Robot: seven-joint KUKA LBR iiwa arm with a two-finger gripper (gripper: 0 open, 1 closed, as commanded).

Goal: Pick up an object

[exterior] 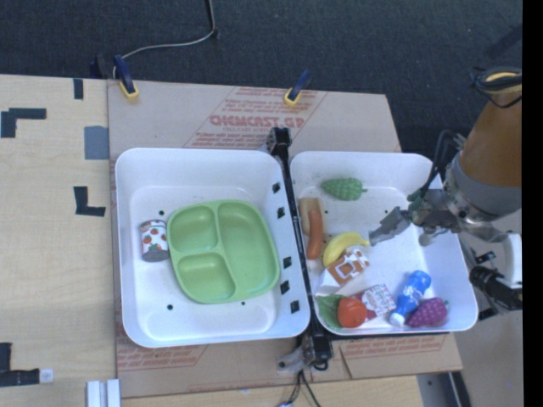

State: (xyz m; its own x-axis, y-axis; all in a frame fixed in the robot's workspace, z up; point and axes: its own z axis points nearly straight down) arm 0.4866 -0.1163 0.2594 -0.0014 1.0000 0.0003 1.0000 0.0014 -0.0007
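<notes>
Position: one fixed camera sits above the worktop [51, 227].
Direction: it looks down at a slant, with the dark floor [254, 15] at the top of the frame.
Nearness: far enough to take in both white bins, left bin [136, 312] and right bin [382, 164], whole, side by side.
Arm entry: the grey and orange arm [496, 151] reaches in from the frame's right.
Centre: the bins' shared edge runs down the middle.

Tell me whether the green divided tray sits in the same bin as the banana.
No, the green divided tray lies in the left bin, while the banana lies in the right bin.
</notes>
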